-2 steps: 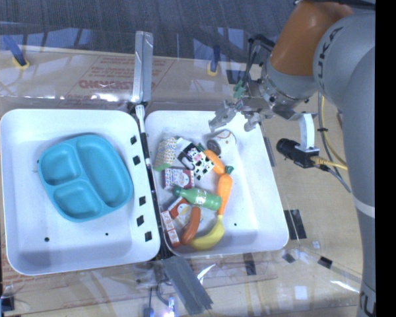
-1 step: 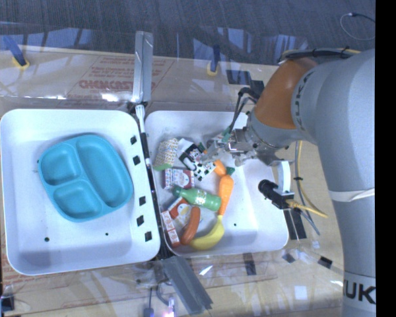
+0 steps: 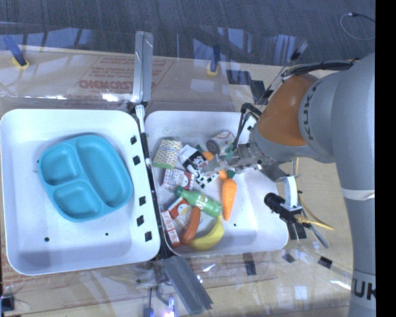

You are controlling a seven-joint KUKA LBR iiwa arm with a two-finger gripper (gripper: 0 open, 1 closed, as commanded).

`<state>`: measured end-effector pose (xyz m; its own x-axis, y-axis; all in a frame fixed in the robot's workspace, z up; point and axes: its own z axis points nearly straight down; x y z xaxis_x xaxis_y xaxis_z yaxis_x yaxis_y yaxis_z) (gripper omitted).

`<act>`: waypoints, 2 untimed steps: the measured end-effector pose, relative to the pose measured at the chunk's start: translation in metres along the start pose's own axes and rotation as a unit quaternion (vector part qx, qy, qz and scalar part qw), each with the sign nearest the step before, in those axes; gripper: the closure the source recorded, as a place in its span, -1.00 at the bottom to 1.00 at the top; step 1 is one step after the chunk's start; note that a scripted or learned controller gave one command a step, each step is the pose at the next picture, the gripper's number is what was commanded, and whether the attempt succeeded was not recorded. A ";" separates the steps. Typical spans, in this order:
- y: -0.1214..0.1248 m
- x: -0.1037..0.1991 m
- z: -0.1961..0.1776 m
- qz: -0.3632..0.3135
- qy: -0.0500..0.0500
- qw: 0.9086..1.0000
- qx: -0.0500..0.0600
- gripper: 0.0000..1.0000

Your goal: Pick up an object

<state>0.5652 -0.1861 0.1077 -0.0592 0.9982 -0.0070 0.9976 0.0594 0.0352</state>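
Approach is the step I judge to be in hand: the gripper (image 3: 232, 156) is low over the right bin (image 3: 267, 233), at the upper edge of the object pile, just above the carrot (image 3: 229, 197). I cannot tell how its jaws stand, because the wrist hides them, and I see no object between them, so I do not report a hold.

Candidate objects all lie in the right bin. Count: one carrot, one banana (image 3: 210, 237), one green bottle (image 3: 201, 201), one red sausage-shaped item (image 3: 192, 224), and several small printed packets (image 3: 167, 153) that I cannot count exactly.

The left bin (image 3: 20, 243) holds one blue divided tray (image 3: 84, 176).

For the next move I judge that the gripper must settle on one separable object; the carrot lies nearest and partly apart from the clutter.
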 end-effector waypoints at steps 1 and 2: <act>-0.034 0.015 -0.001 -0.090 -0.003 0.996 -0.001 -1.00; -0.034 0.017 -0.011 -0.093 -0.002 0.996 0.001 1.00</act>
<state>0.5301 -0.1714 0.1177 -0.2434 0.9698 -0.0167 0.9693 0.2438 0.0317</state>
